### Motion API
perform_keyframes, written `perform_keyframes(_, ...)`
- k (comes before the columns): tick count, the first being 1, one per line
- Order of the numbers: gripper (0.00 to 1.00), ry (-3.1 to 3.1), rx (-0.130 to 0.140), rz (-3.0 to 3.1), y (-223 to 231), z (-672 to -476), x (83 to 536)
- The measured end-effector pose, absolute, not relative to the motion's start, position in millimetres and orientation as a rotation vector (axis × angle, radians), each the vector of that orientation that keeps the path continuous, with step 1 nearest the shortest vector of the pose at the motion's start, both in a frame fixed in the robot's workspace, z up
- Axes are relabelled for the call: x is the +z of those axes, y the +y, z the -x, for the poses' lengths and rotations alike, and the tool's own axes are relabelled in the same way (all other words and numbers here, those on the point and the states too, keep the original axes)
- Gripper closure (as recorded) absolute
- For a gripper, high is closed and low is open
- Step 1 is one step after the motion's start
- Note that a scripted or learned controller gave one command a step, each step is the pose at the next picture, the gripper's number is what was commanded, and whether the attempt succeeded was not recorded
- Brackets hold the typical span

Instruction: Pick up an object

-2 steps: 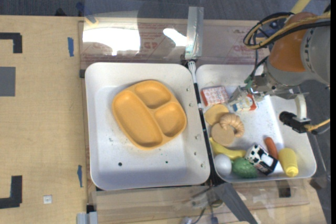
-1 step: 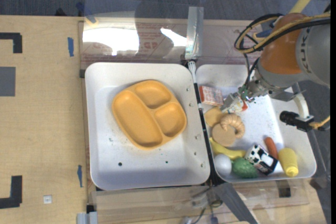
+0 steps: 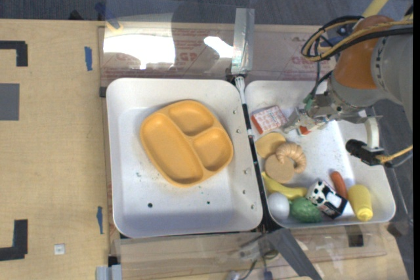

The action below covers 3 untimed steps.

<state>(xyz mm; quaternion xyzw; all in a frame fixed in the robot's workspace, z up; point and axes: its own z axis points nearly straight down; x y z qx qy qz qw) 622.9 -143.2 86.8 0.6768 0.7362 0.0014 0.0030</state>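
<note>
My gripper (image 3: pixel 307 116) hangs low over the back part of the right bin (image 3: pixel 379 212), under the grey arm with the orange band (image 3: pixel 359 62). Just left of it lies a red-and-white packet (image 3: pixel 269 119). A small red-and-white piece (image 3: pixel 302 130) sits right below the gripper's tip. Further forward lie a tan croissant (image 3: pixel 292 154), a round biscuit (image 3: pixel 278 170), a banana (image 3: pixel 283 188), a white egg (image 3: pixel 278 205), a green broccoli (image 3: pixel 304 210), a black-and-white cow toy (image 3: pixel 323 195), a carrot (image 3: pixel 338 183) and a yellow bottle (image 3: pixel 361 201).
The left bin (image 3: pixel 125 206) holds an orange divided plate (image 3: pixel 187 141). A clear plastic wall (image 3: pixel 170 49) with a metal post (image 3: pixel 243 39) stands behind the bins. Cables (image 3: pixel 325 39) loop off the arm, and a black connector (image 3: pixel 361 151) sticks out over the right bin's right side.
</note>
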Motion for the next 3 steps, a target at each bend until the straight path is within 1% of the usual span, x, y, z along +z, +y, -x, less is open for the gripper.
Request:
perform_keyframes(1,0.00,2.085,0.004,-2.346,-135,-640.1,86)
perform_keyframes(2,0.00,1.947,0.006,-2.465,-192,-639.0,86)
perform_keyframes(3,0.00,2.527,0.005,-1.861,-148,-589.5,88)
